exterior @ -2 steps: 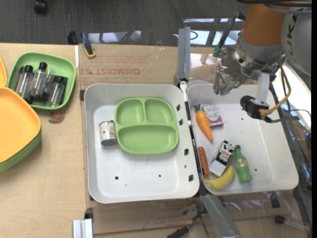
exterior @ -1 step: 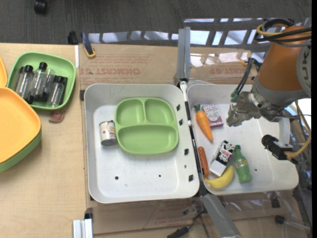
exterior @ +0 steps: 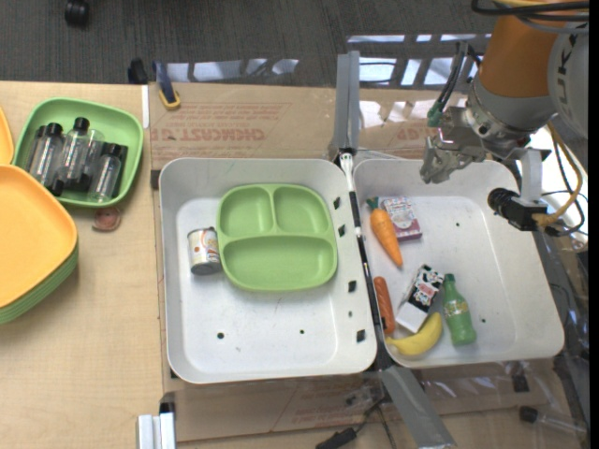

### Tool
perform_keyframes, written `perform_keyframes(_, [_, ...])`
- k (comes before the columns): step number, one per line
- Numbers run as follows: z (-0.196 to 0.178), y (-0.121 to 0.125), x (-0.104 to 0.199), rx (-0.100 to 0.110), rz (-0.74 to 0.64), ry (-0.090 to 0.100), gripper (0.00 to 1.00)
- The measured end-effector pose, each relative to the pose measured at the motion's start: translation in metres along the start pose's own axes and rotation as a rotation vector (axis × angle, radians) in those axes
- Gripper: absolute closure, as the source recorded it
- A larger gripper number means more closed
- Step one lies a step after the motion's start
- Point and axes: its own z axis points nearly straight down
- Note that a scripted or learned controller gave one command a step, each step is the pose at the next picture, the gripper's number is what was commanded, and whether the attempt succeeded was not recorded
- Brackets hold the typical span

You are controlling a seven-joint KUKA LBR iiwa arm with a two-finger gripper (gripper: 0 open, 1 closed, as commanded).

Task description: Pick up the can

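From the camera view, you'll find the can (exterior: 202, 251) in the left bin (exterior: 178, 325), lying on its side near that bin's left wall, roughly midway between its far and near edges, with its right side just beside or touching the left rim of the green divided plate (exterior: 277, 236). One round end faces the bin's left wall, and a printed label wraps the body. Your gripper (exterior: 445, 165) hangs over the far edge of the right bin (exterior: 524, 297), well apart from the can, with nothing between the jaws; they look fairly narrow, though at this slant you cannot tell the gap with confidence. Treat the can as a small, rigid metal cylinder: it should not crush, but its smooth curved wall is likely slippery and, lying down, it may roll toward the wall or against the plate when nudged. It is probably light enough if empty, somewhat heavier if full; you can't tell which. The best hold, I'd judge, is across the flat ends or across the middle of the body from above, jaws opened wider than the can. The plate crowds one side, so you have little room for a finger there; coming down with the jaws aligned toward the far and near edges of the bin looks safer. The carrot (exterior: 386, 235), banana (exterior: 417, 337) and green bottle (exterior: 457, 311) in the right bin play no part.
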Motion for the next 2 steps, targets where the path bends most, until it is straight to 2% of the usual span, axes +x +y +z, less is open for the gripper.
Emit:
perform_keyframes(1, [0.010,-0.028,0.032,0.003,0.085,0.000,1.00])
perform_keyframes(2, [-0.014,-0.028,0.050,0.001,0.135,-0.001,1.00])
